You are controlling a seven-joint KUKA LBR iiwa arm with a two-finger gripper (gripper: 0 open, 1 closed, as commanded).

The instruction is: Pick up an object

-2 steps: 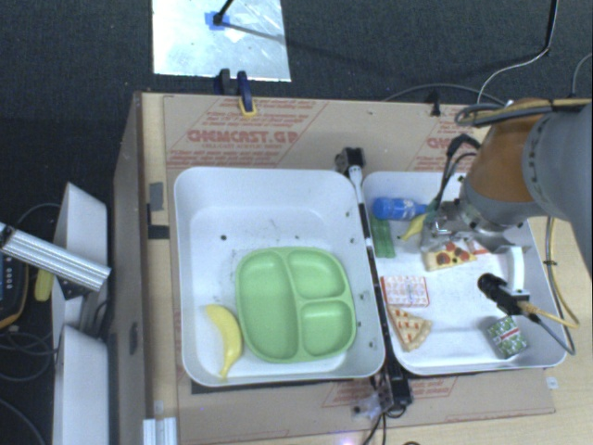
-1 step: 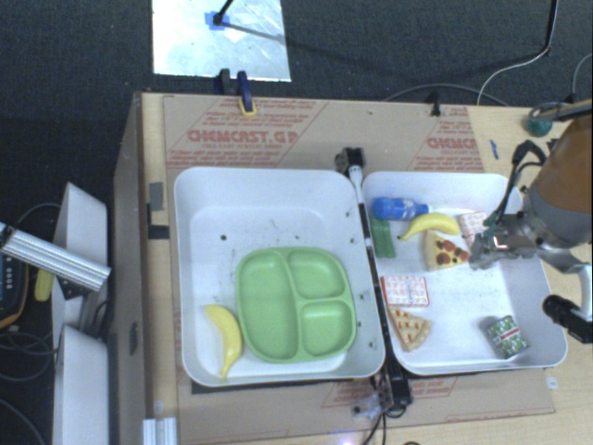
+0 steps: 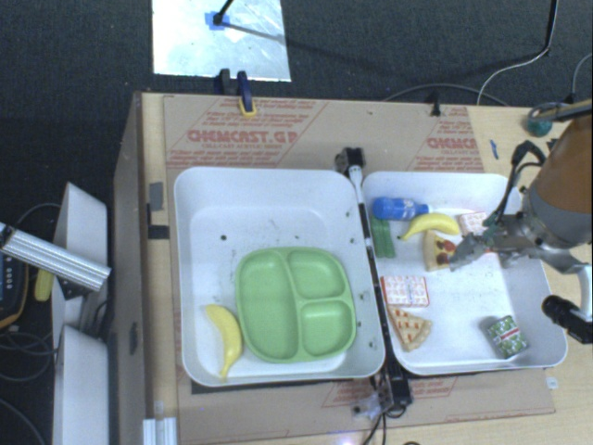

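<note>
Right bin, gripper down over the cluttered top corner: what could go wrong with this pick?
1. The gripper sits among a tight cluster: banana, blue bottle and a small card. It may well nudge or catch the wrong item.
2. The fingers' state is unreadable here, so the pick may come up with nothing.
3. The cluster lies near the right bin's far wall, so items could get shoved against it rather than grasped.

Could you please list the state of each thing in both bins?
Green divided plastic plate: flat, left bin.
Yellow banana: beside plate, left bin.
Second yellow banana: right bin.
Blue bottle: lying down.
Green can: on its side.
Waffle slice: flat.
Gripper: low over right bin.
</note>
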